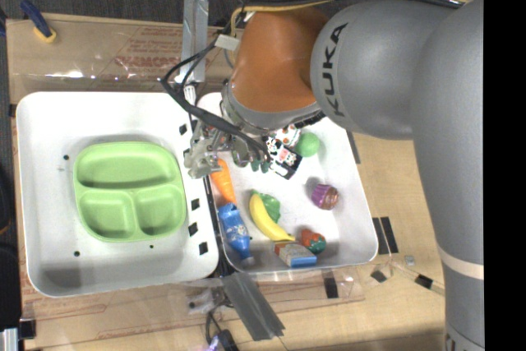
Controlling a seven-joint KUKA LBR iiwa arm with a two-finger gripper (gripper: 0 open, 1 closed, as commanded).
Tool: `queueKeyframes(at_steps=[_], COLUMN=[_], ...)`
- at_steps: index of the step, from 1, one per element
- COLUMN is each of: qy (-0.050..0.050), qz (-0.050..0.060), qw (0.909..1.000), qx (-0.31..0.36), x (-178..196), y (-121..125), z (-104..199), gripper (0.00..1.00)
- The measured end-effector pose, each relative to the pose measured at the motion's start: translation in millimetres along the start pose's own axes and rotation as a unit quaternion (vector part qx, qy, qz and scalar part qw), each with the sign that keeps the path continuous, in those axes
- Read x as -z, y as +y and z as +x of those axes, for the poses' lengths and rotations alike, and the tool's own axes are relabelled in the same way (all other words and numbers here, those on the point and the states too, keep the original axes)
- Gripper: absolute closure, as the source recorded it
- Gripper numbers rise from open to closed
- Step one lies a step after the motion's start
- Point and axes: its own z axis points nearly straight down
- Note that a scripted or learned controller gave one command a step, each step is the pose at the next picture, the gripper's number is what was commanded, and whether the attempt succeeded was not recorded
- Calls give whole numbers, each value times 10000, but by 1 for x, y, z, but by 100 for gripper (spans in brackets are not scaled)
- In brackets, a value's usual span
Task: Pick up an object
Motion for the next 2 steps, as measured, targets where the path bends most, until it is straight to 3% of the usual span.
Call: queueKeyframes(at_steps=[1, 2], qy=[20, 58], qz=[24, 18], qw=[9913, 9999], qx=[-1316, -109], x=[56, -6], y=[-22, -60], z=[-38, -59], gripper=[100, 100])
